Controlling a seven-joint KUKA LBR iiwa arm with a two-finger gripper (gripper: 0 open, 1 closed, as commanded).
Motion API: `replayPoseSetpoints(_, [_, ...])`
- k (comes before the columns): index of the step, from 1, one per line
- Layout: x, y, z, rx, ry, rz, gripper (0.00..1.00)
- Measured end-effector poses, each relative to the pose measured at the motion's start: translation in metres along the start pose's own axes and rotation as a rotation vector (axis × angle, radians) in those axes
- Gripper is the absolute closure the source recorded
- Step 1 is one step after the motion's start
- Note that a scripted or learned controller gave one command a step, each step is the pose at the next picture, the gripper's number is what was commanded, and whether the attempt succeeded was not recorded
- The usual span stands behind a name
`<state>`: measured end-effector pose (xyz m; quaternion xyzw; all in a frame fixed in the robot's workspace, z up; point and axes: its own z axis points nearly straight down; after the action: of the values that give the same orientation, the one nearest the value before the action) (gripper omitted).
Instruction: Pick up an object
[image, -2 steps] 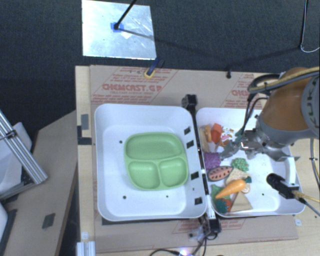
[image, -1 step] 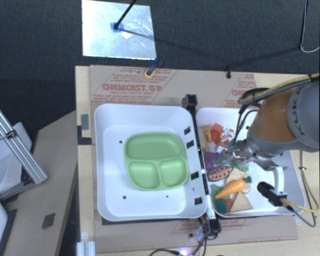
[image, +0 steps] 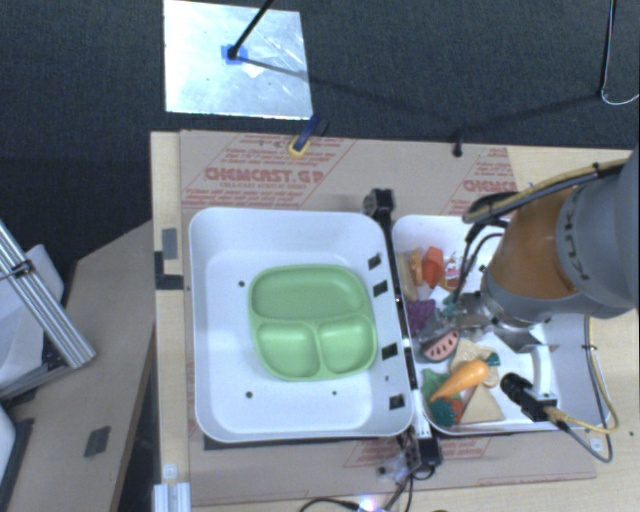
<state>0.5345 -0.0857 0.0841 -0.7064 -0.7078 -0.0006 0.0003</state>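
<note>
The right bin holds several toy foods. A red and orange piece lies near its far left, with purple grapes below it. A watermelon slice sits mid-left, and an orange carrot lies beside a green piece and a tan bread slice near the front. My gripper hangs low over the middle of this bin, just right of the grapes and above the watermelon slice. The grey wrist and orange band cover it from above.
The left bin carries a green divided plate at its centre. A black divider with clips runs between the two bins. The arm's bulk covers the right half of the right bin.
</note>
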Motion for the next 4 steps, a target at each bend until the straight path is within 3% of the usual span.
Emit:
replayPoseSetpoints(1, [-0.001,0.0,-0.011,-0.001,-0.001,0.001,1.0])
replayPoseSetpoints(3, [0.001,0.013,-0.123,-0.005,-0.002,-0.003,1.0])
replayPoseSetpoints(4, [0.001,0.014,-0.141,-0.003,-0.002,-0.003,1.0])
